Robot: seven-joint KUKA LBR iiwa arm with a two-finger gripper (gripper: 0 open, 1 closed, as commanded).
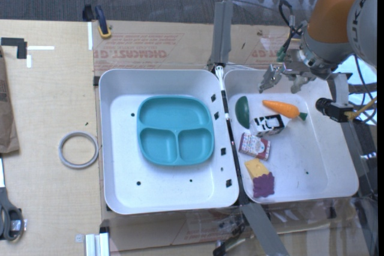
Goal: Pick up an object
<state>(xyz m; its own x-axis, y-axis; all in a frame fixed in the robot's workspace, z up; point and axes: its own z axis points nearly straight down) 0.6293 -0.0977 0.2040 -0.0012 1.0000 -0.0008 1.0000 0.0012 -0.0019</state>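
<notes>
The right bin (324, 171) holds an orange carrot (282, 108), a dark green piece (242, 111), a black and white item (268, 123), a red packet (253, 145), a yellow block (257, 168) and a purple piece (263, 185). My gripper (282, 82) hangs over the bin's far edge, just above and behind the carrot. It is open, fingers spread, with nothing between them.
The left bin (120, 189) carries a teal divided plate (176, 130). On the bench to the left lie a tape ring (78, 148), scissors (9, 222) and a brown bag (7, 111). A metal divider (222, 33) rises behind the bins.
</notes>
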